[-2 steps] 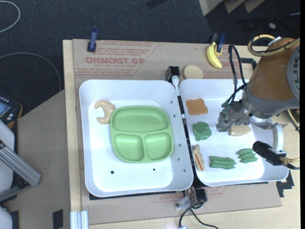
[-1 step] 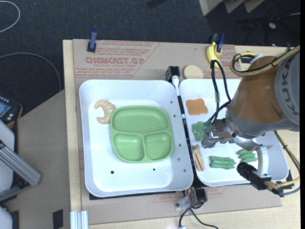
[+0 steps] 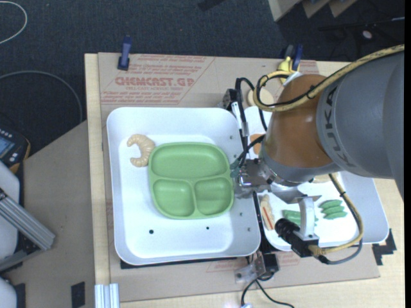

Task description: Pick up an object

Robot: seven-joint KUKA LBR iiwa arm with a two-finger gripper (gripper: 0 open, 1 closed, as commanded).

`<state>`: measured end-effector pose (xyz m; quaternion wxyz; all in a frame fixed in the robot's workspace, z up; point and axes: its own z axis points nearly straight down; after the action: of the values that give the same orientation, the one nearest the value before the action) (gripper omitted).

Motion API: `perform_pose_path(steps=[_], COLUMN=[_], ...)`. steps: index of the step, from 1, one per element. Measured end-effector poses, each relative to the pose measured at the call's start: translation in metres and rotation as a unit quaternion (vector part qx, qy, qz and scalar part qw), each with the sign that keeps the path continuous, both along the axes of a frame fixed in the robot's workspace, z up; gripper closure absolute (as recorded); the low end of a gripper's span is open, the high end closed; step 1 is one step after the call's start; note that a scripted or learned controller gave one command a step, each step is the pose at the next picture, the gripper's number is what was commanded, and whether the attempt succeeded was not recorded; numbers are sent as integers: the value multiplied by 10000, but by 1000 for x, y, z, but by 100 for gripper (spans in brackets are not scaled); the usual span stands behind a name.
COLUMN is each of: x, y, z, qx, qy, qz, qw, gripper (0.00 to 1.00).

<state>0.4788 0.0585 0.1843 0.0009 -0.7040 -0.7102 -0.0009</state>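
A green divided plate (image 3: 190, 179) lies in the left white bin (image 3: 128, 191), with a tan croissant-shaped toy (image 3: 140, 149) touching its upper left edge. The arm's grey and orange wrist hangs over the seam between the two bins. My gripper (image 3: 241, 175) sits at the plate's right rim, low under the wrist. In the right bin (image 3: 369, 213) lie a green pea pod toy (image 3: 331, 208), an orange-red stick (image 3: 266, 215) and another green piece (image 3: 290, 216), partly covered by the arm.
Cables loop around the wrist and trail over the right bin. A cardboard sheet (image 3: 154, 76) lies under both bins, held by blue clamps (image 3: 124, 51) at the back. The bench edge runs along the left.
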Motion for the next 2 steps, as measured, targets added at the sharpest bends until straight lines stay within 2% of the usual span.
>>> perform_pose_path(steps=[1, 2], x=[3, 1], y=[7, 7], z=[203, 205], qx=[9, -18], qy=[-95, -16], qz=[-30, -37], qw=[9999, 10000], gripper=[100, 100])
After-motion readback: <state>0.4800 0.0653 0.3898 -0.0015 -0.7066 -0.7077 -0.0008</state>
